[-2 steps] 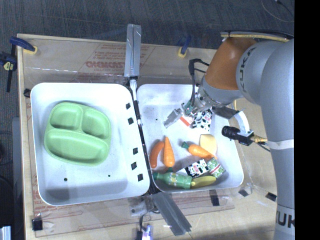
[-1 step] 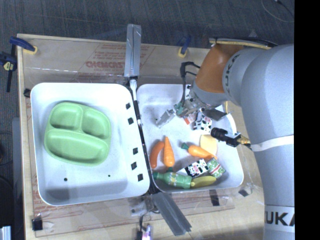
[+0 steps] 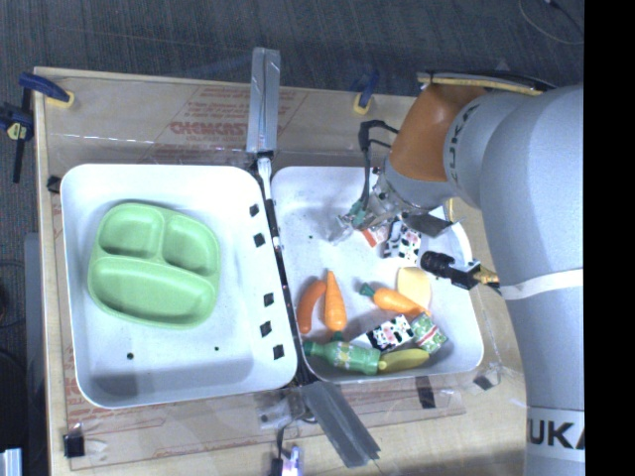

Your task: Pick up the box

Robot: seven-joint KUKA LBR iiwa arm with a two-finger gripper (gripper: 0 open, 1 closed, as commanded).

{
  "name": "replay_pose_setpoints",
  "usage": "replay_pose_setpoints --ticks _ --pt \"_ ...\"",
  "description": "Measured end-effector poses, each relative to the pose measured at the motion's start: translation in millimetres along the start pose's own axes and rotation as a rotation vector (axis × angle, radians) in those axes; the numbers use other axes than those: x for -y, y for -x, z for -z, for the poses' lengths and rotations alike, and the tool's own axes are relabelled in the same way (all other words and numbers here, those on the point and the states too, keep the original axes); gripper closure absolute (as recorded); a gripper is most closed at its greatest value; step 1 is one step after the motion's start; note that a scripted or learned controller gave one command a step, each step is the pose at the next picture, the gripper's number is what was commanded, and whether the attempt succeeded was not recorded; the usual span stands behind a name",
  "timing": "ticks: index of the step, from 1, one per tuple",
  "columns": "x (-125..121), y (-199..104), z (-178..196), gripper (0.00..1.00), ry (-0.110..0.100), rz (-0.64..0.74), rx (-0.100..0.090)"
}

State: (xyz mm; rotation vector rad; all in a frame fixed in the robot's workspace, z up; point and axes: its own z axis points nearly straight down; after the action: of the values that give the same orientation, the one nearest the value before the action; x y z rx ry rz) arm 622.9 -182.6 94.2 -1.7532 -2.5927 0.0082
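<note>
Camera view: box [image 3: 404, 334] lies flat, long axis left-right.

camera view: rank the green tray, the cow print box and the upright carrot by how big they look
Largest to smallest, as they look in the camera view:
1. green tray, by far the largest
2. cow print box
3. upright carrot
The box and carrot look close in size, and the box is partly hidden among other items, so that order is unsure.

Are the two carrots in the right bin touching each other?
Touching. The camera view shows the upright carrot lying against the carrot beside it, with no white bin floor between them.
</note>
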Motion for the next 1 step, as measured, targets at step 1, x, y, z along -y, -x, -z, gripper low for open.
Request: replay_pose_setpoints --ticks 1 --pt "-19.0 -59.5 137.9 1.0 0.007 0.308 0.007"
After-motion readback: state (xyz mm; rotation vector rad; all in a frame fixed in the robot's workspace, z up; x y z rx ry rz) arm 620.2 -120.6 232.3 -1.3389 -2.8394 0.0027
